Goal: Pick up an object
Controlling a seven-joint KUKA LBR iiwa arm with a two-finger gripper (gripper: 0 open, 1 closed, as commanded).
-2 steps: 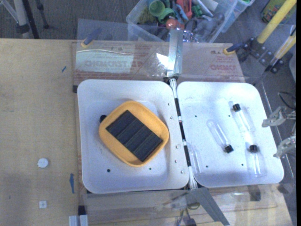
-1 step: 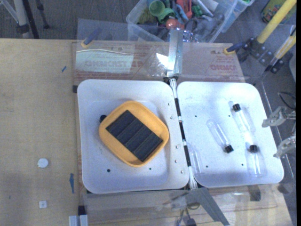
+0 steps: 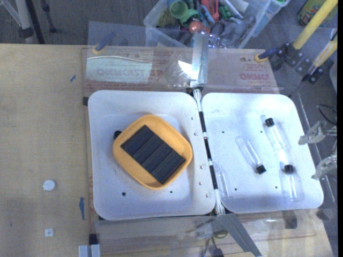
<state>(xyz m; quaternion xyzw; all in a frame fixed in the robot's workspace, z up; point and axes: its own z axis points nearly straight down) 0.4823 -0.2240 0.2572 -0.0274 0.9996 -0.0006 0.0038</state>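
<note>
Clear tubes (image 3: 250,154) near the right bin's (image 3: 305,194) far edge risked rolling from a pinch; gripper state could not be told.

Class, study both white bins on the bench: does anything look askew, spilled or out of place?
The yellow dish in the left bin sits turned at an angle to the walls. The clear tubes in the right bin lie scattered, pointing different ways. Nothing looks spilled or broken.

The scene is evenly and brightly lit from above; the white bins (image 3: 102,143) are slightly washed out, shadows are kept soft, and fine detail is blurred throughout.
</note>
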